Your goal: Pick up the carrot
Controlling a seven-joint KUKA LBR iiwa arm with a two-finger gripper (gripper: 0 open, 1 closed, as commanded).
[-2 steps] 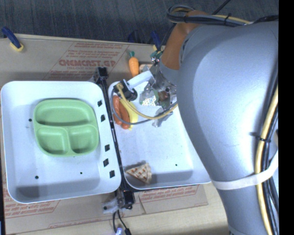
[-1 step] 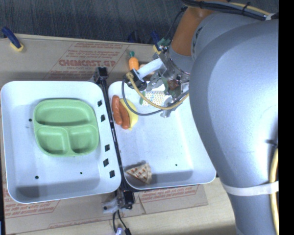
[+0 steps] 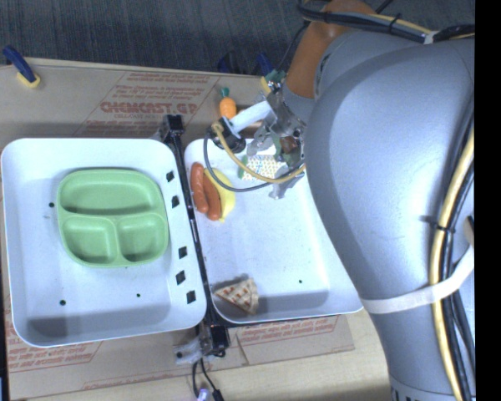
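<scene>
The carrot [image 3: 227,107], orange with a green top, sits at the far rim of the right bin [image 3: 305,261], near the corner closest to the left bin [image 3: 25,224]; whether it rests on the rim or just outside on the bench [image 3: 108,90] cannot be told; that edge position probably makes it awkward to reach from above. The gripper [image 3: 263,144] hangs over the far end of the right bin, just beside the carrot but apart from it; cables and fittings clutter it, so I cannot tell its state, and nothing shows clasped in it. The arm [image 3: 384,165] leans in low from the right, seemingly to bring the gripper toward that corner. Against the right bin's left wall lies a sausage [image 3: 204,189] on something yellow [image 3: 224,200]; a sandwich wedge [image 3: 238,295] rests at the near wall. A green divided tray [image 3: 113,217] lies flat in the left bin, well apart from the work. The grasp looks not yet made.
</scene>
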